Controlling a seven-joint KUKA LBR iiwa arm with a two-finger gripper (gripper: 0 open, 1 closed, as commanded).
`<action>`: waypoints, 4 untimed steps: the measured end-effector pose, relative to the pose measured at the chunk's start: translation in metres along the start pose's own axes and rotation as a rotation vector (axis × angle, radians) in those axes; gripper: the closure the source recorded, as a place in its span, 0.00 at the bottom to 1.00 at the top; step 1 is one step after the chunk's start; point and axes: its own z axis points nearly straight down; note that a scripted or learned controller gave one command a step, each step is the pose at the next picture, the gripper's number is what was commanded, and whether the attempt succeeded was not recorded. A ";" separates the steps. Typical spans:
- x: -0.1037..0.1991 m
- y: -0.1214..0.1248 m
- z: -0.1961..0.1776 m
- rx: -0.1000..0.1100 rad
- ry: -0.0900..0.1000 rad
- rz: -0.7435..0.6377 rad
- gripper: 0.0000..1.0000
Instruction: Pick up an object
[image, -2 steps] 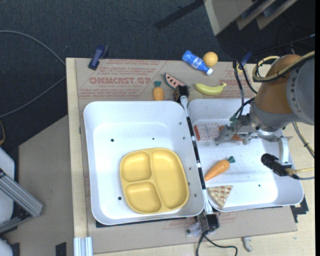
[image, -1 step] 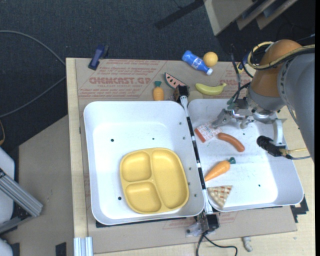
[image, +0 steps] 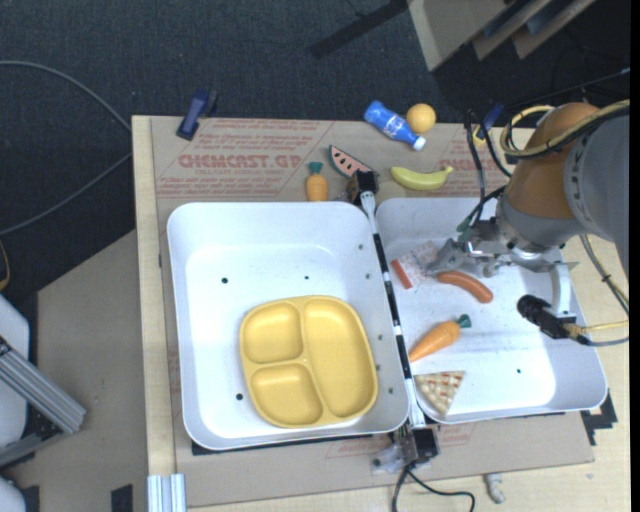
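Starting nearest, in the right bin: finding a pizza slice lying flat against the near left corner. Just beyond it, seeing a carrot lying at a slant, green tip pointing towards the arm's side.

Looking across to the left bin: noting a yellow divided plate sitting in the near half, three compartments facing up.

Moving farther into the right bin: finding a sausage lying on the floor of the bin, and a small red piece resting near the wall between the two bins.

Seeing the gripper hanging low over the far half of the right bin, just beyond the sausage and very close to it; not managing to tell whether touching it or not. Not managing to tell how far the pincer is open either, nor seeing anything clearly held in it. Following the grey arm reaching in from the right, orange band showing above the wrist.

Going past the bins, on the bench: spotting a banana, a watermelon slice and a small orange toy lying close to the far rims. Farthest back, noting a blue bottle lying beside an orange ball, and a blue clip lying at the far left corner.
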 end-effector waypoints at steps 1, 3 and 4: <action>0.004 -0.070 0.005 0.014 0.003 0.000 0.00; -0.046 -0.043 -0.005 0.008 0.000 -0.001 1.00; 0.030 -0.033 0.004 0.012 0.005 -0.003 1.00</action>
